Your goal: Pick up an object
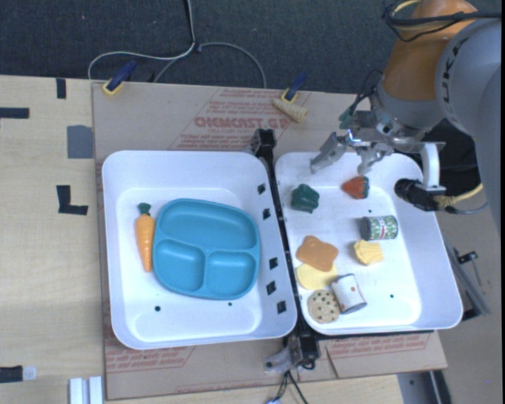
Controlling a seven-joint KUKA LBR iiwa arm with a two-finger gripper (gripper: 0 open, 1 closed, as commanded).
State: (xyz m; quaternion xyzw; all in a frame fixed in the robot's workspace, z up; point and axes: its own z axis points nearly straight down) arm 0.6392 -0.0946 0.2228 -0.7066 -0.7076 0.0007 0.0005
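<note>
My gripper [343, 167] hangs open over the back of the right bin [429, 305], its two grey fingers spread with nothing between them. A dark green toy pepper [305, 197] lies just below the left finger. A small red-orange piece [355, 187] sits just under the right finger. Further forward in the same bin lie a small green-labelled can [379, 227], a yellow cheese wedge [369, 252], an orange bread-like slice [317, 252], a pale yellow piece [310, 275], a white-and-red can [348, 294] and a speckled cookie [322, 306].
The left bin [122, 175] holds a blue divided plate [206, 247] and a toy carrot [144, 234] to its left. A black divider with clips [274, 225] runs between the bins. Cables and clamps lie on the cardboard behind.
</note>
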